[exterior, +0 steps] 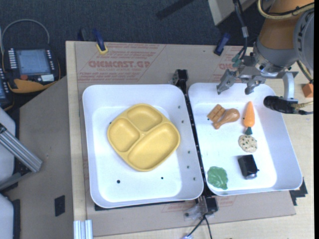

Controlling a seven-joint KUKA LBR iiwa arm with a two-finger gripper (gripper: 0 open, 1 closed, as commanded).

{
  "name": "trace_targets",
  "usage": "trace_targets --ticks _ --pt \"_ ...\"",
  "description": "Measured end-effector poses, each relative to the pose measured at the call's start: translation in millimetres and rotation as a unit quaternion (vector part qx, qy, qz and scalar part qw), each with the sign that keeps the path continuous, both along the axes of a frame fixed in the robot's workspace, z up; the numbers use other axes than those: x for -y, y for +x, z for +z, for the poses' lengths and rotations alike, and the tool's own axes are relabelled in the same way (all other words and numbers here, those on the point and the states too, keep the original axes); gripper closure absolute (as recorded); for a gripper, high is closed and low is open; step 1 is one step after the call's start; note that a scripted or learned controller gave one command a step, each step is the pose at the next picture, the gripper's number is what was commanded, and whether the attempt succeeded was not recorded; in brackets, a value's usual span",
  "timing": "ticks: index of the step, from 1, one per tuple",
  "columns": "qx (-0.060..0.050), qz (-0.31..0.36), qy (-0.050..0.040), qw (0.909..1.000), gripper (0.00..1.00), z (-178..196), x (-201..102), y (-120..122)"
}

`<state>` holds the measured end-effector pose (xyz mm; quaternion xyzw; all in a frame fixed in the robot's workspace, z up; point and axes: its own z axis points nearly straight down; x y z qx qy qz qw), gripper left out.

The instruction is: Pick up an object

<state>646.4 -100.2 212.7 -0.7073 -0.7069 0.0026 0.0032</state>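
- Right bin: five small objects, one of each kind, all lying apart from the gripper.
- Carrot: one, orange, in the far right part of the bin; its long axis runs far to near, the blunt end far and the dark green tip near.
- Brown piece: one, left of the carrot, lying roughly left to right with a slight tilt; it looks like a drumstick or bread shape, and its exact kind is hard to make out.
- Speckled round piece: one, just near of the carrot's tip, cookie-like.
- Black block: one, near of the speckled piece, its long axis tilted slightly from far to near.
- Green leafy piece: one, at the near left corner of the bin, beside the wall.
- Gripper: one, above the far edge of the right bin, its two fingers spread apart with nothing between them.
- Arm: grey and orange, entering from the far right; its upper part is cut off by the frame.
- Left bin: one, bearing one yellow plate with three compartments, set at a slant.
- Handheld screen unit: one, on the far left off the bench.
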Motion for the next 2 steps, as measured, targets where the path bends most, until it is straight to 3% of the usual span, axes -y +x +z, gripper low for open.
trace_targets --ticks 1,2 --pt "0.004 0.001 -0.0003 1.0 0.0 4.1 -0.1 1.9" --pt "0.003 0.0 -0.0003 1.0 0.0 -52.2 5.4 7.5"
